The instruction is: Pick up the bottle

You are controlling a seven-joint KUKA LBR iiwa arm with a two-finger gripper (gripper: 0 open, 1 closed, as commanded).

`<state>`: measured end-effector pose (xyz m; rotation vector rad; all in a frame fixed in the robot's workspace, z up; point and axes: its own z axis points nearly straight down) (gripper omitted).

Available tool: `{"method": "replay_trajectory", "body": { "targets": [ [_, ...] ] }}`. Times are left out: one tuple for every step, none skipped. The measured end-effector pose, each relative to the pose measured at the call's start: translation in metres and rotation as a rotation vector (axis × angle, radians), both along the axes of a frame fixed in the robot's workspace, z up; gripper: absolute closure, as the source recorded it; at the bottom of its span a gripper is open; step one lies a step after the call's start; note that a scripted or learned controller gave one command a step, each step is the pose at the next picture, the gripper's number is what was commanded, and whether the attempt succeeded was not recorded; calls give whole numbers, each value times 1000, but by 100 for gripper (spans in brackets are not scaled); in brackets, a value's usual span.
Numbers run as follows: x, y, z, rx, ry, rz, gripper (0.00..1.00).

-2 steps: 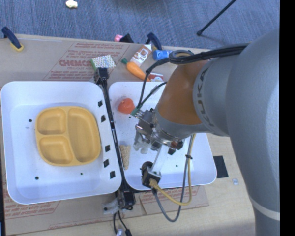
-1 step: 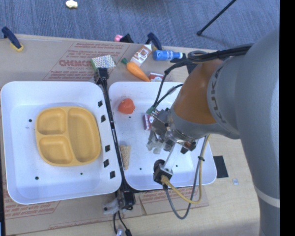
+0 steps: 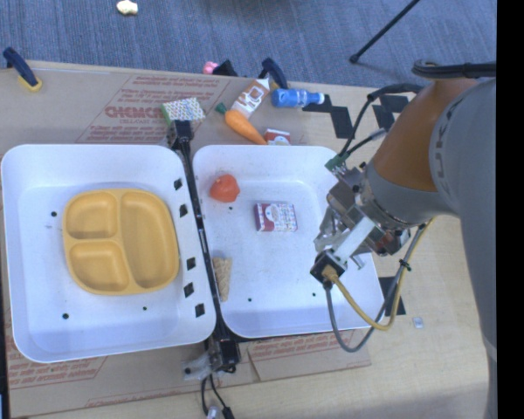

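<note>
A small blue bottle (image 3: 295, 99) lies on its side on the bench behind the right bin (image 3: 271, 321), outside it. Beside it lies a white and orange bottle-like item (image 3: 252, 97). My gripper (image 3: 334, 230) hangs over the right side of the right bin, well in front of the blue bottle and apart from it. Nothing shows between its fingers from this angle. A red and white carton (image 3: 275, 216) lies in the bin just left of the gripper.
The right bin also holds a red rounded item (image 3: 224, 188) and a waffle cone (image 3: 221, 275) at its left wall. A yellow divided plate (image 3: 120, 240) lies in the left bin (image 3: 26, 321). A carrot (image 3: 243, 127), a small red box (image 3: 278, 135) and a green patterned packet (image 3: 183, 110) lie on the bench behind.
</note>
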<state>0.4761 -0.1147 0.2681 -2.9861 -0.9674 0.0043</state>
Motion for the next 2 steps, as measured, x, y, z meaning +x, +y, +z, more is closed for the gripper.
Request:
{"method": "replay_trajectory", "body": {
  "targets": [
    [-1,-6,-112,2,3,210,100],
    [1,-76,25,0,-2,215,100]
  ]
}}
